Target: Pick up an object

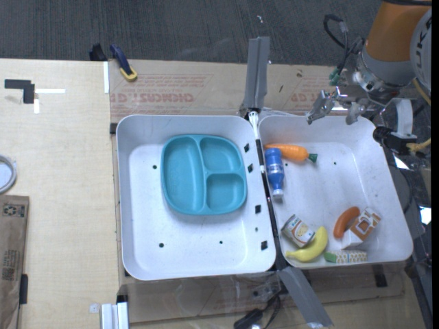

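Observation:
My gripper (336,107) hangs open over the far edge of the right bin (384,184), with nothing between its two fingers. In that bin lie an orange carrot (289,153) and a blue bottle (274,172) near the left wall. Toward the front sit a small can (298,229), a yellow banana (309,247), an orange sausage-shaped piece (346,221), a small orange-and-white carton (366,223) and a flat packet (348,256). All of these lie well in front of and below the gripper.
The left bin (137,238) holds a teal divided plate (204,174). A grey upright divider post (257,74) stands between the bins at the back. Cardboard lines the bench behind; a blue-and-yellow tool (123,64) lies at back left, a tape roll (5,175) at far left.

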Controlling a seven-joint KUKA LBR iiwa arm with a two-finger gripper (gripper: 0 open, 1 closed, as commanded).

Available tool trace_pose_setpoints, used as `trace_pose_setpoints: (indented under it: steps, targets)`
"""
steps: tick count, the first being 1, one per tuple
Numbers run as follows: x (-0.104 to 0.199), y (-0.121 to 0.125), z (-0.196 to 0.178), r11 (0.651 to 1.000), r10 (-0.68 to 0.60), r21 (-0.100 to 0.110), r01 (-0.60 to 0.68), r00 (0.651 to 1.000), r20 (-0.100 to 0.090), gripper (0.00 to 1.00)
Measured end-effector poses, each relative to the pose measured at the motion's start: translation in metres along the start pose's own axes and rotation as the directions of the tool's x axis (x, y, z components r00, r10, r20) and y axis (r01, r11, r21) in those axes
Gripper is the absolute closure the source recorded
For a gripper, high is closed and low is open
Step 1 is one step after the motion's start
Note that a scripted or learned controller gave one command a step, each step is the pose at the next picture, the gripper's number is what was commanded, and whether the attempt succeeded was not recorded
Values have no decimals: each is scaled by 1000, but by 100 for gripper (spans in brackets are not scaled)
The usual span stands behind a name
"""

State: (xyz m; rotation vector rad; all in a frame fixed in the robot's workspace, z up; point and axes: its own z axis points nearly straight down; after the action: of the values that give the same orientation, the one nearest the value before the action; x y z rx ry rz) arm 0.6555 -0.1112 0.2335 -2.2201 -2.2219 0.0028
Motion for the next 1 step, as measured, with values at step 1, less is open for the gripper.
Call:
trace_pose_setpoints:
  steps: [1]
  targets:
    - [6, 2, 140, 924, -381, -3, 381, 924, 5, 0]
